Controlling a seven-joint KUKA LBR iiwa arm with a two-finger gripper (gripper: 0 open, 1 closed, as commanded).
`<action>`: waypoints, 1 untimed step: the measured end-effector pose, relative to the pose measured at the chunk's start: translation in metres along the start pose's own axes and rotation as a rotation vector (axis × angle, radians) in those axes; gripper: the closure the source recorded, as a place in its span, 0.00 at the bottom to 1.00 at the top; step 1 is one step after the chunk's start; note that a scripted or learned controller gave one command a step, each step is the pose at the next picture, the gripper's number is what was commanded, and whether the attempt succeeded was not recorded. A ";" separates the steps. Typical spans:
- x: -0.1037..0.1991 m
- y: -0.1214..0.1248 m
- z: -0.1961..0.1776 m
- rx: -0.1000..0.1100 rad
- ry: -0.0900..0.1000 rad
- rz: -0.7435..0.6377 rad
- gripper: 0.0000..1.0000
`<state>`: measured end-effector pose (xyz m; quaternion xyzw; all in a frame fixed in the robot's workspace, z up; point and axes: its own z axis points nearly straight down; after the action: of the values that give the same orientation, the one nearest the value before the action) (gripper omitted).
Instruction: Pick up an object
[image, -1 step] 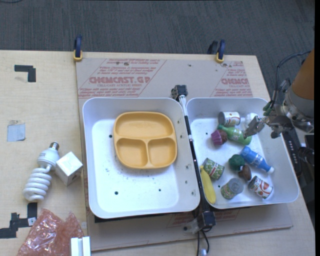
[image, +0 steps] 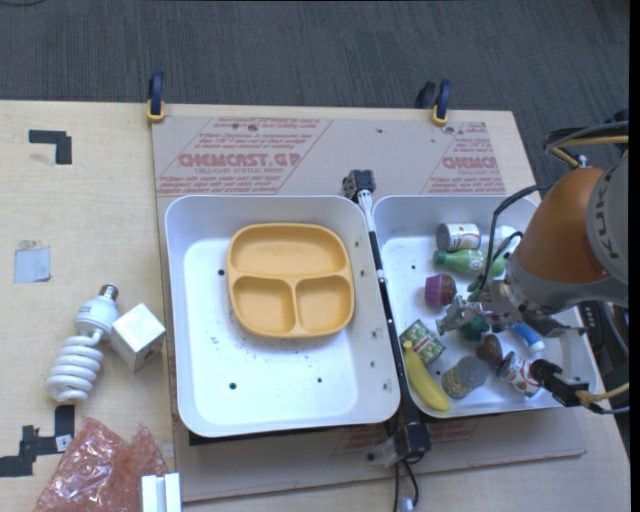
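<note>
My gripper (image: 466, 320) hangs low over the middle of the right bin (image: 400, 225), under the orange wrist band (image: 560, 240). Around it lie several small objects: a can (image: 459, 237) and a green bottle (image: 462, 262) at the far side, a purple piece (image: 439, 290) just left, and a green carton (image: 423, 343) beside a banana (image: 428, 382) at the near left. A grey round item (image: 465, 378), a brown item (image: 490, 349) and a small bottle (image: 521, 376) lie close below the gripper. A small green thing (image: 476, 324) shows right at the gripper.
The left bin (image: 190, 330) holds an orange divided plate (image: 291, 278). On the bench to the left lie a spiral light bulb (image: 82, 345), a white cube (image: 137, 335) and a crinkled red bag (image: 100, 468). Cables run along the right bin's right side.
</note>
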<state>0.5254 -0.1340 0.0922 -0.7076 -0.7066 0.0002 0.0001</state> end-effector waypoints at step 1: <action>-0.001 0.001 -0.010 -0.002 0.000 0.002 1.00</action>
<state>0.5264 -0.1346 0.1021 -0.7082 -0.7060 -0.0002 -0.0005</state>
